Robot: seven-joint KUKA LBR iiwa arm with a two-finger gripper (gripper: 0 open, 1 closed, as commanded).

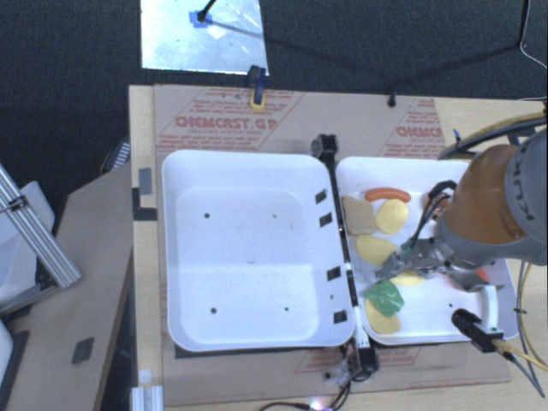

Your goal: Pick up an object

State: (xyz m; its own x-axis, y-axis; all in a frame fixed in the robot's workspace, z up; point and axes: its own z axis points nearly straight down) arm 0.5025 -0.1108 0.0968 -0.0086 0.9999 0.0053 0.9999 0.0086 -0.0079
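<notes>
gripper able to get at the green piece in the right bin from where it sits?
Probably yes. The green piece lies uncovered near the right bin's front-left corner, just below and left of the gripper. A yellow piece touches its front side, so a clean grasp may be crowded.

Two bins sit side by side on the worktop [214, 110]: the left bin [248, 247] and the right bin [428, 328]. The food pieces [377, 248] lie clustered in the right bin's left half, near the divider. The arm [492, 204] reaches over that bin from the right, its hand [396, 262] low among them.
</notes>
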